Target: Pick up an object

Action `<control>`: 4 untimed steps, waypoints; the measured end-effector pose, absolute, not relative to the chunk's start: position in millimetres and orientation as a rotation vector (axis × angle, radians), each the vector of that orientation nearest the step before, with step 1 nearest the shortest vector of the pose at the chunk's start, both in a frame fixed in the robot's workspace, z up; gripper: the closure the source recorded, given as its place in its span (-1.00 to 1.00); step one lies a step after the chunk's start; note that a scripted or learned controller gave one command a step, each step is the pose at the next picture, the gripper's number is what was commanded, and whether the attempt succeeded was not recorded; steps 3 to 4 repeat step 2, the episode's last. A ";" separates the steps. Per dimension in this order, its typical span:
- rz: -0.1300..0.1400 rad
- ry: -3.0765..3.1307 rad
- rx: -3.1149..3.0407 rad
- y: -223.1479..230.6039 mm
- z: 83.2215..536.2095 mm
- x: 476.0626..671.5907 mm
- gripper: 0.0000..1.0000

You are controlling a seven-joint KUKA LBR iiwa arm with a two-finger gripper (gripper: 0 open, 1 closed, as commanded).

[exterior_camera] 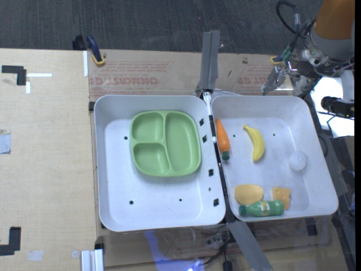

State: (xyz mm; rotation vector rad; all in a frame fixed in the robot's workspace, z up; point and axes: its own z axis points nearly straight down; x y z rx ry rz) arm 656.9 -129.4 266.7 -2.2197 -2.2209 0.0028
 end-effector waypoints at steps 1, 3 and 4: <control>0.005 -1.942 -2.470 -132.8 280.3 644.0 -1.00; 0.004 -2.099 -2.339 -96.8 307.8 659.2 -1.00; 0.004 -2.099 -2.339 -96.8 307.8 659.2 -1.00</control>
